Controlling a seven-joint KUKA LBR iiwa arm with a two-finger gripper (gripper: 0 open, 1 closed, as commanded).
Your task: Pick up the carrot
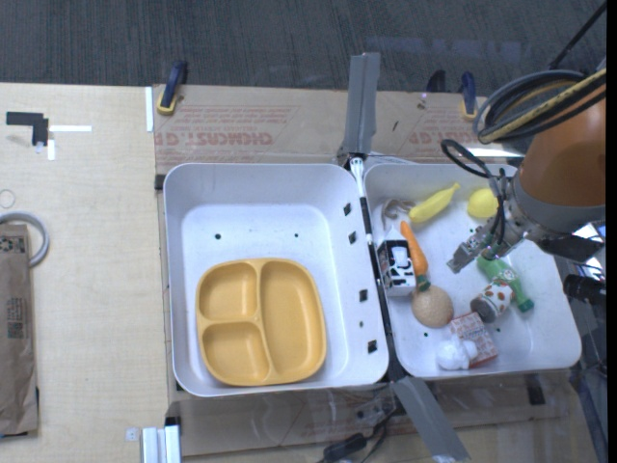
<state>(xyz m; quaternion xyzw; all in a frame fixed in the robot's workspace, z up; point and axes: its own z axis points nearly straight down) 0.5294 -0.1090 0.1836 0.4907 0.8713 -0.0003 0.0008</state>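
The carrot (415,243) is a small orange piece with a green end, lying lengthwise in the left part of the right bin (549,355), next to a black-and-white carton (395,264). My gripper (479,249) hangs over the right half of the same bin, to the right of the carrot and apart from it. Nothing shows between its tips. The orange-banded wrist (564,162) is above it at the view's right.
Around the carrot lie a yellow banana-like toy (434,202), a lemon (482,203), a tan ball (433,307), a green bottle (508,284), a small can (492,302), a red-and-white packet (475,336) and a white lump (451,355). The left bin (193,210) holds a yellow divided plate (231,297).
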